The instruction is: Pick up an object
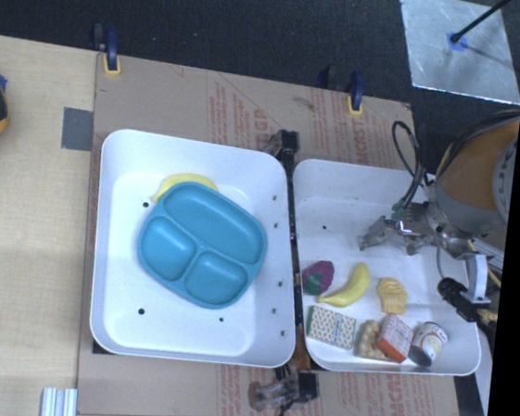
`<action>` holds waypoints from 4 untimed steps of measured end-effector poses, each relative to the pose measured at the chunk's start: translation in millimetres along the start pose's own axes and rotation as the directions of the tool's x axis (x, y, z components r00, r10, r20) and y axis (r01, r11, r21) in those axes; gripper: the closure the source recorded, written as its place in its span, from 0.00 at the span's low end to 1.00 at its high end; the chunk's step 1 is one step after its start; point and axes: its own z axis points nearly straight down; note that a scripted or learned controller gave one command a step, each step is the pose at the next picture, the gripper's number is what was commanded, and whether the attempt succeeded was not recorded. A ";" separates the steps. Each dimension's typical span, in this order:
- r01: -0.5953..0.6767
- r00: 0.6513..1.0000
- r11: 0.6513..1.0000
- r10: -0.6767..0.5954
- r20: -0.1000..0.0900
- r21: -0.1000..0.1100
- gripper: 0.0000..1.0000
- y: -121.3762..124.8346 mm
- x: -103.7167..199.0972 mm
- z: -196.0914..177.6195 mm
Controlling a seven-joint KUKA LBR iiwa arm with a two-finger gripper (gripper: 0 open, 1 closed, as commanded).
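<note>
Leftward, a blue three-compartment plastic plate (201, 246) lies in the left white bin (108, 316), too broad to pinch. Better is the small yellow plastic banana (352, 286) in the right bin (337, 188): likely light, stiff, slippery; take it mid-curve. Above it, the gripper (389, 234) hangs spread open, holding nothing.

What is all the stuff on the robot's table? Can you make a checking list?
Surface: tan bench bearing a left bin and a right bin.
Job's things: banana, purple piece, small box, can, all in right bin.
Clutter: blue divided plate atop a yellow thing, left bin.
Grippers: claw over right bin, holding nothing.
Cables: black cable by arm.
Surroundings: dark floor.
</note>
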 end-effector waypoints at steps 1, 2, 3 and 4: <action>-0.002 1.000 1.000 0.002 0.000 0.000 0.00 -59.6 -30.2 -74.7; 0.000 1.000 1.000 0.000 0.000 0.000 0.00 -1.1 6.9 0.2; -0.001 1.000 1.000 0.001 0.000 0.001 0.00 -109.3 -14.0 0.5; 0.003 1.000 1.000 -0.003 0.001 0.003 1.00 -109.3 -14.5 -9.7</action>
